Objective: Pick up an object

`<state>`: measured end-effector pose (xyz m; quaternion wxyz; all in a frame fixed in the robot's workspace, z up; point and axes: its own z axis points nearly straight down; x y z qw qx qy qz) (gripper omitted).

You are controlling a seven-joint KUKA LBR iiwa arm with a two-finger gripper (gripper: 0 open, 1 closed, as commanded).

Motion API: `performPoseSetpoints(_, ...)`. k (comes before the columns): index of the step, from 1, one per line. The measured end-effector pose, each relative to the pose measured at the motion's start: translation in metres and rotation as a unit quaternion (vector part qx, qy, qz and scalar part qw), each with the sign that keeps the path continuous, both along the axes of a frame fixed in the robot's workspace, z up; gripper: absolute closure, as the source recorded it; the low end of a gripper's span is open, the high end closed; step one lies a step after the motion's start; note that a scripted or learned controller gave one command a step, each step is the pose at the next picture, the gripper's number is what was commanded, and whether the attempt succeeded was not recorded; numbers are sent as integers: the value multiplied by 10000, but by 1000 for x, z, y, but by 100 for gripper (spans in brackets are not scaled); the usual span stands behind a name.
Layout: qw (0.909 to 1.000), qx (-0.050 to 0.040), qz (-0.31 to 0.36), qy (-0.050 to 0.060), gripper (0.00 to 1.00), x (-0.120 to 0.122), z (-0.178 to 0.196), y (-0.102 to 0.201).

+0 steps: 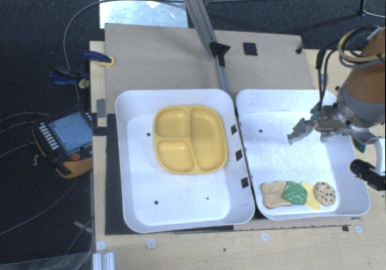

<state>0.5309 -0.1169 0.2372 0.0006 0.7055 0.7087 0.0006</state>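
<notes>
Several toy foods lie in a row along the near edge of the right bin: a tan toast slice, a green leaf piece partly on top of it, a yellow cheese slice and a chocolate-chip cookie. My gripper hangs over the middle of the right bin, above and behind the foods, well apart from them. It is open, with nothing between its fingers. The arm's orange band sits at the right edge.
A yellow three-compartment plate rests in the left bin. A grey pole slants across the back of the bench. Black clips sit where the two bins meet. Cables and a handheld device lie off to the left.
</notes>
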Motion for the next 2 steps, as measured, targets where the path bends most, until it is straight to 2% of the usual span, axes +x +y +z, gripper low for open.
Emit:
performPoseSetpoints(1, 10000, 2, -17, 20, 0, -3, -43, 3)
performPoseSetpoints(2, 10000, 1, -22, 18, 0, 3, -100, -3)
